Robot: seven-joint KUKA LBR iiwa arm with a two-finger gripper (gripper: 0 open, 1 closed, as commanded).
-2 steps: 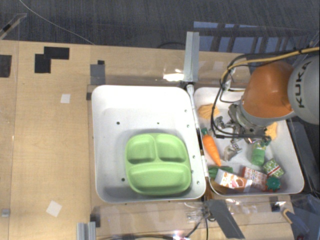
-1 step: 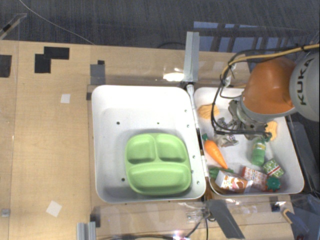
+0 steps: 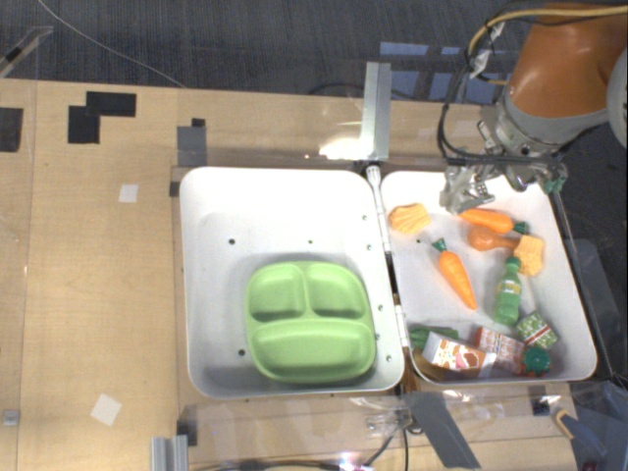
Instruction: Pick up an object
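- The right bin point(image 3: 579, 356) holds a scatter of toy food: a carrot point(image 3: 456, 275) lying at a slant near its middle, a second, fatter orange vegetable point(image 3: 488, 222) by the back wall, a yellow-orange piece point(image 3: 409, 218) near the divider, and another point(image 3: 530, 254) toward the right wall.
- A green bottle point(image 3: 507, 292) stands right of the carrot; a red and white packet point(image 3: 466, 353) and a small green carton point(image 3: 536, 330) lie along the front edge.
- The gripper point(image 3: 469, 190) hangs over the bin's back edge, just above the fat orange vegetable; whether it is spread or closed cannot be told.
- The left bin point(image 3: 216, 224) carries a green divided tray point(image 3: 309, 320).
- Both bins sit on a pale wooden bench point(image 3: 78, 292) with black marks at its far left; dark carpet point(image 3: 245, 18) lies beyond.
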